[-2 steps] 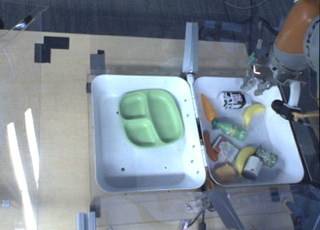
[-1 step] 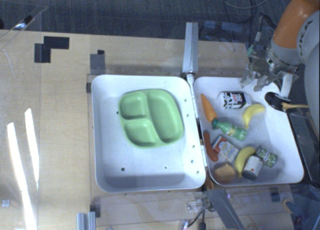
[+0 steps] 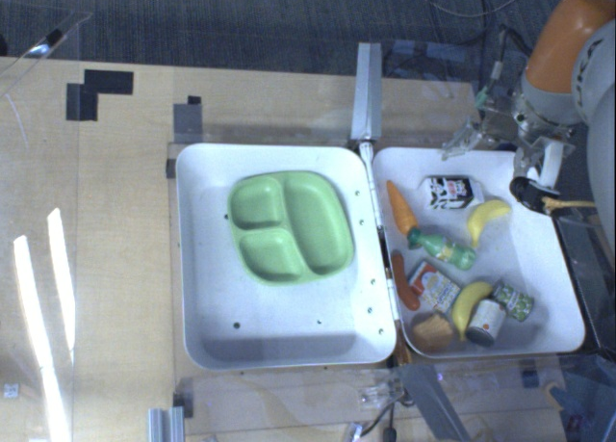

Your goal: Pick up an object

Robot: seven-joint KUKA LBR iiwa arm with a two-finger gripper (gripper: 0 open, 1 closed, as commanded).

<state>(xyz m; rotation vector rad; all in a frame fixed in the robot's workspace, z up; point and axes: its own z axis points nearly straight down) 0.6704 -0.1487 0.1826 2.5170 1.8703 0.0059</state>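
The right bin (image 3: 563, 267) holds several small items. An orange carrot (image 3: 399, 207) lies by its left wall, and a black-and-white carton (image 3: 449, 192) sits near the far side. A yellow banana (image 3: 486, 219) lies beside the carton, with a green bottle (image 3: 445, 249) in the middle. A second banana (image 3: 470, 303) and a can (image 3: 486, 321) lie toward the front. My gripper (image 3: 496, 149) hangs over the bin's far edge, above and right of the carton. It is open, with nothing between its fingers.
The left bin (image 3: 202, 325) holds a green divided plate (image 3: 289, 226). A metal post (image 3: 366, 93) rises between the bins at the back. In the right bin also lie a red sausage (image 3: 402, 284), a packet (image 3: 436, 286), a green tin (image 3: 516, 301) and a brown piece (image 3: 433, 332).
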